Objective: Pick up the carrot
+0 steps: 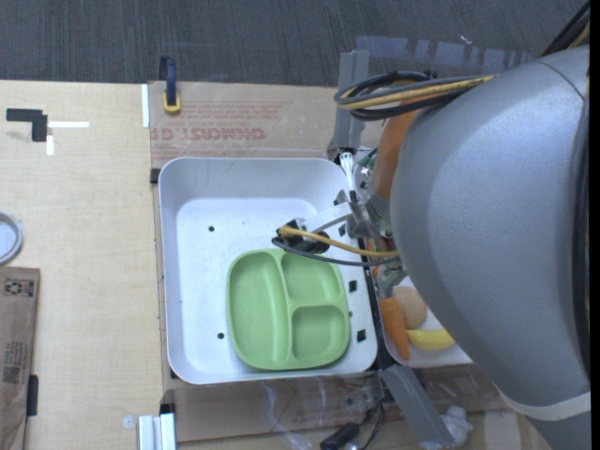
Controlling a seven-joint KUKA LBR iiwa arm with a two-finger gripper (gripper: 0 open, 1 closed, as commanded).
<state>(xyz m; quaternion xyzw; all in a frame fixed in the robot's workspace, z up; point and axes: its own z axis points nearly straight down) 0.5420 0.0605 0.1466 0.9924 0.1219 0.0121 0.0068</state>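
The carrot (394, 331) is an orange stick lying in the right bin (427, 359) near its front left corner, partly covered by my arm. My gripper (362, 216) hangs over the wall between the two bins, behind and above the carrot and apart from it. The large grey arm body (497, 232) hides most of the gripper and most of the right bin. I see nothing held.
A green divided plate (289, 322) lies in the front part of the left bin (202, 214). Beside the carrot lie a yellow banana (433, 339) and a pale round fruit (411, 307). A cardboard sheet (234, 125) lies behind the left bin.
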